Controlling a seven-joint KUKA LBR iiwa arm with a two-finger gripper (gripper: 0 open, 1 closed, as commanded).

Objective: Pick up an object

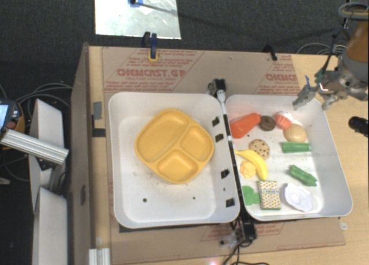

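Hand (316, 94) open, at right edge

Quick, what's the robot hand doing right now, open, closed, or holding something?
Hand: open, holding nothing, hovering over the far right corner of the right bin, above the toy food.

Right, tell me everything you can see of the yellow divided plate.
The yellow divided plate is a rounded-square tray that looks like matte plastic, moulded into three compartments: one large one on its left and two smaller ones on its right. It lies flat, right side up and turned at an angle, near the middle of the left white bin. Nothing sits in it or touches it apart from the bin floor.
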